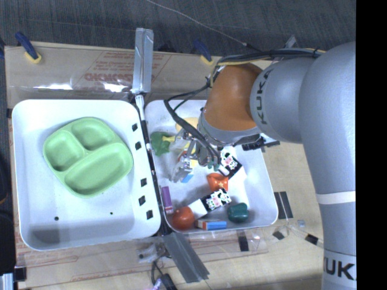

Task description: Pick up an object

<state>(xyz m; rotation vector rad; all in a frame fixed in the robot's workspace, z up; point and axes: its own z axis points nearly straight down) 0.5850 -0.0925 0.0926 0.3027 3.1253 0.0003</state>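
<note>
1. Objects for the pick are all piled in the right bin — a green leafy piece at its left side, an orange piece in the middle, two black-and-white cow-patterned blocks, a red ball and a dark green lump along the near edge, and a purple stick by the dividing wall.
2. Over in the left bin sits a green divided plate, well apart from the action.
3. Down comes the picture on the arm: it reaches in from the right, orange band over the far part of the right bin, and the gripper is low in the clutter, between the leafy piece and the orange piece.
4. Gripper state — I cannot tell; the metal parts blur into the bits beneath, and nothing is plainly seen between them.
5. My read: this is the descent-and-grasp step, nothing lifted yet.
6. Next move calls for a firm close on whatever lies directly beneath, then a straight lift — with neighbours touching on every side, a nudge or a two-item snag looks the likely spoiler.
</note>
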